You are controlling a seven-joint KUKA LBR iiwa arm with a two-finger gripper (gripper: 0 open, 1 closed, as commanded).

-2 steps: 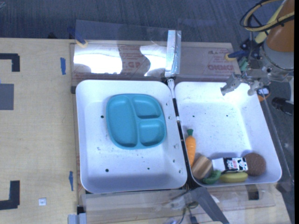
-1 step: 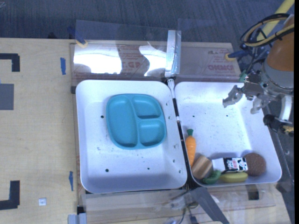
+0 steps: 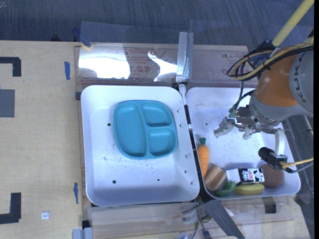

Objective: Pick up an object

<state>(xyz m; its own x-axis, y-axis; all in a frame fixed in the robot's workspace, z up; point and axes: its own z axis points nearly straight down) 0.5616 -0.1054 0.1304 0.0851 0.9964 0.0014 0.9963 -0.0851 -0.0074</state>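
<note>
Gripper is seen over the upper-mid part of the right bin, fingers spread wide, nothing between them; no object is touched. The arm comes in from approx. 3 o'clock, orange band above the wrist.

No pick is judged done yet; the whole grasp-and-lift remains.

Candidate objects are all grouped along the right bin's lower edge, at approx. 6 o'clock from the gripper. The toy carrot lies nearest, at approx. 7 o'clock, against the divider between the bins. Below it sits a round tan-and-brown piece, w/ a green item just beside it. A yellow banana is laid along the rim at approx. 5 o'clock, touching a small black-and-white box; a brown block stands beside that, partly hidden by a black part of the arm.

In the left bin, at approx. 9 o'clock, a teal divided tray is set near centre, well apart from the gripper.
</note>
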